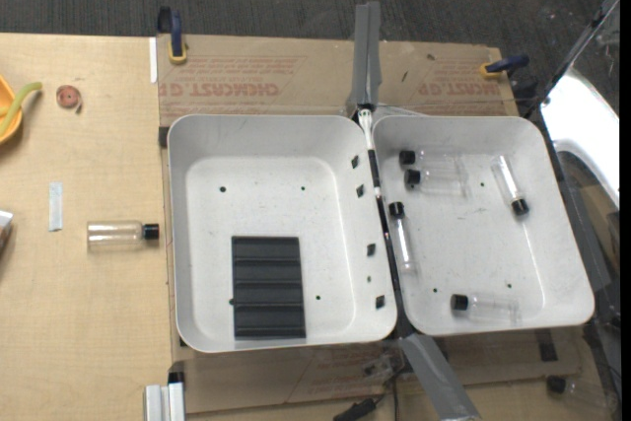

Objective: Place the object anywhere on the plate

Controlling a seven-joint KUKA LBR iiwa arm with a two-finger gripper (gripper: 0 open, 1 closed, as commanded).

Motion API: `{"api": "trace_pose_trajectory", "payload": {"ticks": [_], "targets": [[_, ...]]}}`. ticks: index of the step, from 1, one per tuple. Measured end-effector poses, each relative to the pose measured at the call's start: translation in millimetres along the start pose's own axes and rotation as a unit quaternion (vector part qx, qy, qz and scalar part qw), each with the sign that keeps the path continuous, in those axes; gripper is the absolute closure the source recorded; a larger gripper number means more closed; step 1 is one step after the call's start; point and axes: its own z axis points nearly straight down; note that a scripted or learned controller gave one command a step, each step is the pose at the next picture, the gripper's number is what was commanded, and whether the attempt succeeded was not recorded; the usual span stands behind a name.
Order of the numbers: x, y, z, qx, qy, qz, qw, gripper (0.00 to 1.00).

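**Two white bins with clear vials and a black ribbed plate**

On the bench, two shallow white plastic bins sit side by side on brown cardboard. The left bin [197, 153] holds a black rectangular ribbed plate [267, 288] lying flat near its front wall. The right bin [552, 212] holds several clear plastic vials with black caps: two [434, 169] close together near the back left corner, one [510, 185] tilted toward the back right, one [400, 234] lying along the left wall, and one [483, 308] near the front wall. None touches the plate. Another clear vial [120, 233] lies on the wooden tabletop left of the bins. A white shape at the right edge, possibly part of the arm, is too unclear to identify. The gripper's state cannot be told.
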Motion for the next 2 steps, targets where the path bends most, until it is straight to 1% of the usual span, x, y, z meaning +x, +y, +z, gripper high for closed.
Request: {"api": "trace_pose_trajectory", "payload": {"ticks": [1,2], "targets": [[18.2,21.2,0.7,0.000,0.000,0.048,0.9989,0.00],[-36.5,-16.7,-0.2,0.000,0.000,-0.029,0.9996,0.00]]}}
